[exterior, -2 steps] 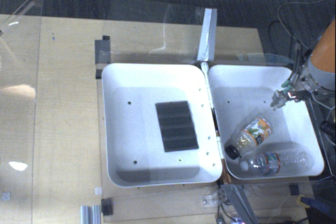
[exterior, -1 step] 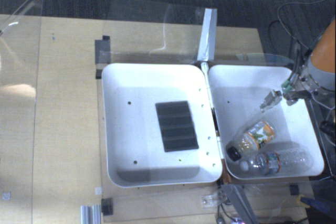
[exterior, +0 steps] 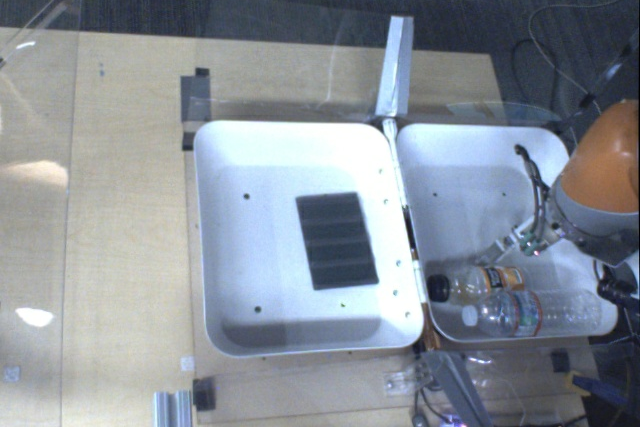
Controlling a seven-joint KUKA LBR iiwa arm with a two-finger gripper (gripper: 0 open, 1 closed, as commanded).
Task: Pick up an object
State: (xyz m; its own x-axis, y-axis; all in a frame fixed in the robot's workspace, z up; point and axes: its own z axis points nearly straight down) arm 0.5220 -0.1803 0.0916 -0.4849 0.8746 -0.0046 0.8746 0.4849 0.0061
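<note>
1. No text, brand, number or sign can be read anywhere in the camera view;
2. A coloured label band is seen around the clear plastic bottle with the black cap (exterior: 478, 286), lying in the right shallow white bin (exterior: 455, 165); its print is too small and blurred to be made out;
3. A bluish label is seen on the second clear plastic bottle (exterior: 530, 314) beside it; no lettering can be told.
</note>
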